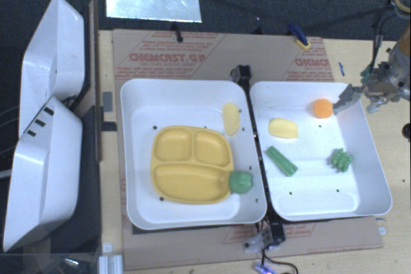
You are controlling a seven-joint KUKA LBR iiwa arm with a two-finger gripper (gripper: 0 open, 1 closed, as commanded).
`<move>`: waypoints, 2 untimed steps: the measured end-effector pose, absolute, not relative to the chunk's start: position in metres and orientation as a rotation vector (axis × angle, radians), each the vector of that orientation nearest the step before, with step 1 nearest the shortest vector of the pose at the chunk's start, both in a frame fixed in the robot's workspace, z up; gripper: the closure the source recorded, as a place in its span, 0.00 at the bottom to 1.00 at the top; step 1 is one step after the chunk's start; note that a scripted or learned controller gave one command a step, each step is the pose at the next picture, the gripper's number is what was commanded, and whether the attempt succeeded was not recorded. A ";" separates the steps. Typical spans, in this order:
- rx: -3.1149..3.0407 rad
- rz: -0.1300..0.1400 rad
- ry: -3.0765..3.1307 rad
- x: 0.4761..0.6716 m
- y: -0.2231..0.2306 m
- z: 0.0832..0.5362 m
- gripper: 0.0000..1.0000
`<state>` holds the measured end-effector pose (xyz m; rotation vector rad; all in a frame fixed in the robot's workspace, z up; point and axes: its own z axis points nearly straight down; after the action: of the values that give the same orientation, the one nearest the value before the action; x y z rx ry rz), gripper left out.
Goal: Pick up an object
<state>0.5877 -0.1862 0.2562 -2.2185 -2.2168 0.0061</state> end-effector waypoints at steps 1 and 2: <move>-2.221 -0.001 -2.223 0.589 -0.186 0.260 0.00; -2.218 0.002 -2.221 0.596 -0.182 0.202 0.00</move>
<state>0.5958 -0.1818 0.2019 -2.2185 -2.2207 0.0024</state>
